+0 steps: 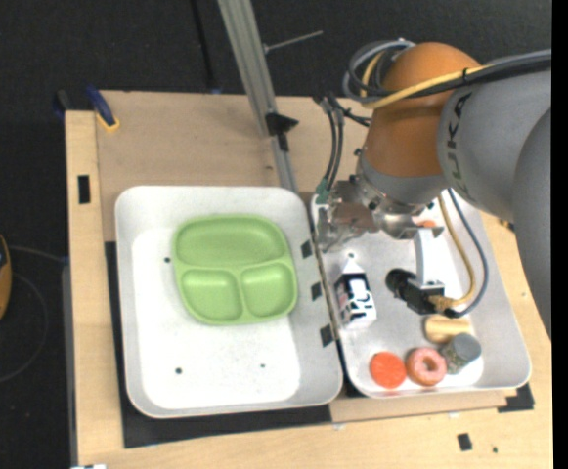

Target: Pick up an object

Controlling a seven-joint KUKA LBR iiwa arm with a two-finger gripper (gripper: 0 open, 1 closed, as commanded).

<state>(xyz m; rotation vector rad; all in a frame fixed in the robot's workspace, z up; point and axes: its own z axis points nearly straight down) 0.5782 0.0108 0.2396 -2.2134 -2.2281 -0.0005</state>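
Thing nearest to me: a small white plastic bottle with a black label (355,298) lies in the shallow white bin on the right (499,306). It is close to that bin's left wall and just below my gripper (337,225).
My gripper: it hangs over the top left corner of the right bin, by the wall where the two bins meet. I cannot tell if it is spread wide or pinched closed.
Room near the bottle: there is bare white floor below it. The left wall is very close.
Front edge of the right bin: a small orange round thing (388,369), a pink ring-shaped toy doughnut (426,365) and a grey blocky lump (462,349) sit in a row, close together. A tan rounded piece (445,328) sits just above the grey lump.
Left bin: the shallow white bin on the left (215,374) holds a light green plastic plate with three sections (235,267). The plate sits in the upper middle, with bare floor below it.
Count: two bins. The right one holds five things and the left one holds one plate.
Around the bins: the tan wooden bench top (166,135).
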